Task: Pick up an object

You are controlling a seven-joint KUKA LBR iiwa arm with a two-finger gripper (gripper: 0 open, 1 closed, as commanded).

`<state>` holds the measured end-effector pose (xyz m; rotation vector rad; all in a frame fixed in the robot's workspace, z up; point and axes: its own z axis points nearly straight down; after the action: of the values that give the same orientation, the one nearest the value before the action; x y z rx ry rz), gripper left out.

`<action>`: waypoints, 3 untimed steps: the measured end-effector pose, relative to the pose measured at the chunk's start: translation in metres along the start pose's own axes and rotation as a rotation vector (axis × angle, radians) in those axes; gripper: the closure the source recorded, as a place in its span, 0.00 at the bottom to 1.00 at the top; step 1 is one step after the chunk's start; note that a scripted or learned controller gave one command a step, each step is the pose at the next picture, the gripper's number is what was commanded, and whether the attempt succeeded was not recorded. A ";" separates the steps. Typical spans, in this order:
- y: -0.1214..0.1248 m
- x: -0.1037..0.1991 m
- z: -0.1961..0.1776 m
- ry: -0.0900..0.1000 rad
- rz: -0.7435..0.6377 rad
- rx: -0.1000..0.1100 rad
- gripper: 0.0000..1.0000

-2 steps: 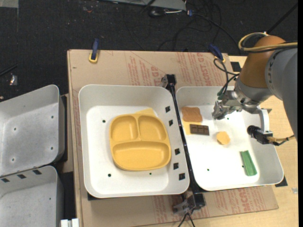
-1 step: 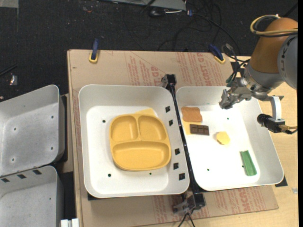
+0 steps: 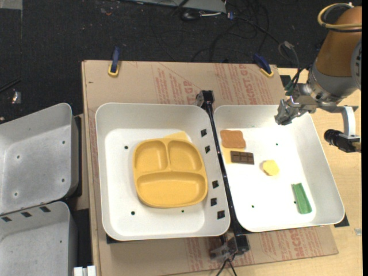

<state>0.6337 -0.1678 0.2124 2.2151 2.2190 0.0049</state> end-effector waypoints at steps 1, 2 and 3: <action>0.006 0.006 -0.062 0.000 -0.002 -0.002 1.00; 0.013 0.067 -0.051 0.004 -0.007 0.006 1.00; 0.005 0.117 -0.041 0.004 -0.006 0.008 1.00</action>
<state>0.6383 -0.0511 0.2527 2.2146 2.2309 -0.0001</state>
